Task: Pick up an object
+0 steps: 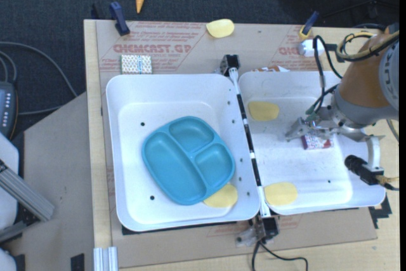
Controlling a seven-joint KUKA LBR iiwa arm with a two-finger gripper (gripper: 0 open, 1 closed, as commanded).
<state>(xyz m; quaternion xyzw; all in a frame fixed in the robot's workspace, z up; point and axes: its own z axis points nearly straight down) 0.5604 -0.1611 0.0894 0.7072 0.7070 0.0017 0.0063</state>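
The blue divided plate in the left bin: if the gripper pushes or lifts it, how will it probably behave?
The blue divided plate looks like rigid moulded plastic, so it probably stays stiff. Its smooth surface and low rim may slip from two fingers. One edge rests over a yellow disc, so it might rock when pushed.

A sky-blue three-compartment plastic plate [188,159] lies in the left white bin [120,98]; pale yellow oval pieces [263,111] dot the right.

1. A divided plate [188,159] lies in the left bin [127,98].
2. One oval piece [221,196] sits tucked at the plate's near right edge.
3. In the right bin [298,201], two more oval pieces lie far left [262,112] and near left [280,193].
4. A small packet [318,141] lies near that bin's middle, under the gripper [307,131].
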